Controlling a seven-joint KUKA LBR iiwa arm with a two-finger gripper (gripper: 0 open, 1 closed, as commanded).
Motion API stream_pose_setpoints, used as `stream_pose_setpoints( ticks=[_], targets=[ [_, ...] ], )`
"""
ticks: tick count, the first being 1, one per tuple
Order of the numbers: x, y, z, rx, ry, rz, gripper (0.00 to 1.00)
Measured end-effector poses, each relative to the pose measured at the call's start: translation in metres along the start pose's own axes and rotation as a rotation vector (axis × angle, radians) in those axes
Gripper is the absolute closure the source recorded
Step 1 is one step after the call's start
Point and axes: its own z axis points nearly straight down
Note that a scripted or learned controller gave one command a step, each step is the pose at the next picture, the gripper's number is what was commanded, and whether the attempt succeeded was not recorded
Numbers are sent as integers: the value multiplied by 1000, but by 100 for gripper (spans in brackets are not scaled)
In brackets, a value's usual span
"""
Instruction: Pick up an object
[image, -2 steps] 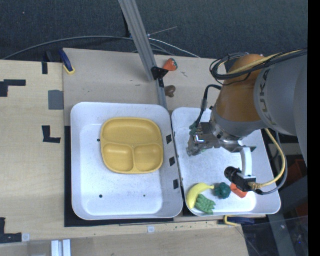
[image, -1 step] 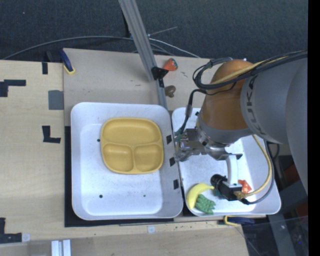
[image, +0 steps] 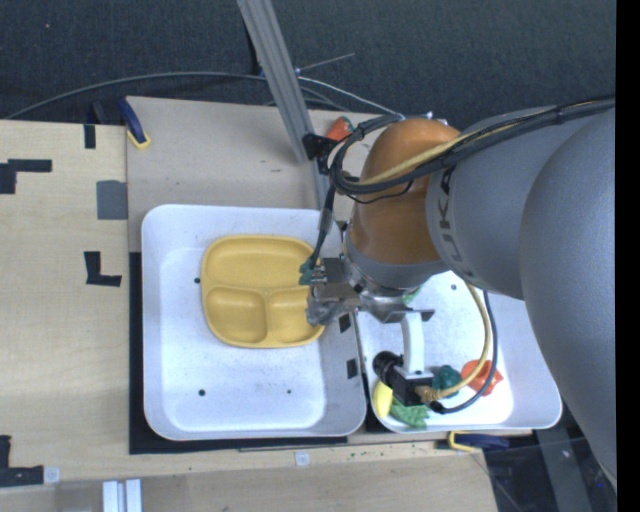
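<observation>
Judging by where the tool sat, the step in hand was a grab at the yellow divided plate (image: 250, 285), which lay flat in the upper half of the left bin (image: 230, 410), left of the frame's centre. The gripper (image: 322, 295) hung at the plate's right-hand rim, close to the wall shared with the right bin (image: 535, 400); whether it touched the rim could not be made out, and I could not tell whether the jaws stood apart or together, since the wrist hid them from above. To do this well, the tool would probably need to straddle the thin raised rim squarely, one side inside the plate and one outside, and close firmly before any lift, because a wide shallow plate held by one edge would likely tilt and slip. A slow, straight rise would suit it better than a quick one. The arm (image: 560, 230) reached in from the right of the frame, its orange band (image: 400, 200) over the middle and the wrist pointing steeply down. A green piece (image: 406, 413) and an orange piece (image: 482, 376) lay low in the right bin, well apart from the gripper.
</observation>
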Motion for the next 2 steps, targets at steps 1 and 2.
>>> stream_pose_setpoints(
  ticks=[1, 2],
  targets=[
    [6, -12, -11, -1, -1, 5, 100],
    [3, -13, -9, 0, -3, 6, 100]
  ],
)
